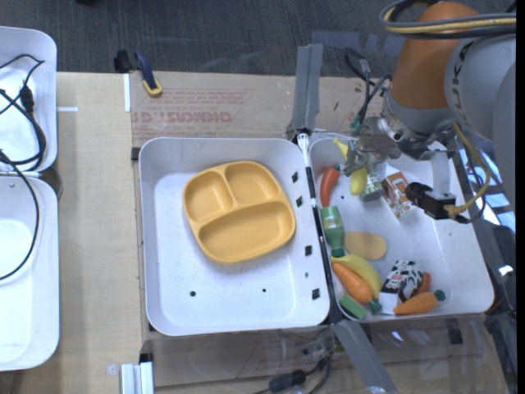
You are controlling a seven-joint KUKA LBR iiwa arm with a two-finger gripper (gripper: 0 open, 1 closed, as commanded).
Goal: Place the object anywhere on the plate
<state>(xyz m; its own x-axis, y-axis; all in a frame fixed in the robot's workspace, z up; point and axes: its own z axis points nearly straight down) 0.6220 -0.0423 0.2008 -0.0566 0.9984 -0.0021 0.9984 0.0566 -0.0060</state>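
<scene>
A yellow three-compartment plate [238,212] lies in the left bin [164,302] with nothing on it. My gripper [359,164] hangs low over the back left part of the right bin [467,290]. Directly under it is a small yellow toy piece [358,182], touching or very close to the gripper; whether it is gripped is unclear. A red pepper [328,185] lies just to the left of it, and an orange-and-white carton [396,195] just to the right.
The right bin also holds a green bottle [332,226], a tan disc [366,245], a banana [362,268], two carrots [353,282] [417,303] and a cow-patterned carton [399,277]. A metal divider [308,97] stands between the bins. Cables [20,130] lie at far left.
</scene>
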